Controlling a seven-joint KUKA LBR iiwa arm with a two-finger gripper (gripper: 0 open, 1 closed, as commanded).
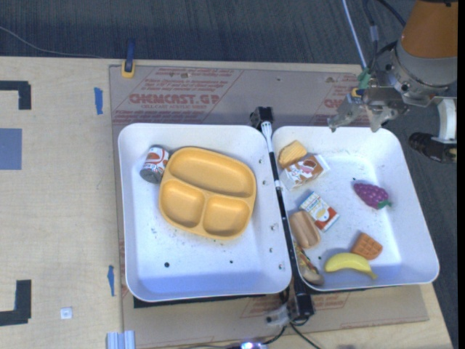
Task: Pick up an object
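Gripper (357, 113) hanging over far edge of right bin (407, 162), fingers spread, pinching nothing. Purple grapes (371, 194) sitting by bin's right edge. Banana (349, 264) and waffle (368, 246) lying at near right corner. Yellow tray (207, 191) and can (153, 163) resting in left bin (138, 217).

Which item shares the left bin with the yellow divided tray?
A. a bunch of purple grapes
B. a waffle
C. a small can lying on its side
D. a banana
C: the small can lies against the upper left edge of the yellow divided tray in the left bin; the fruit and waffle are in the right bin.
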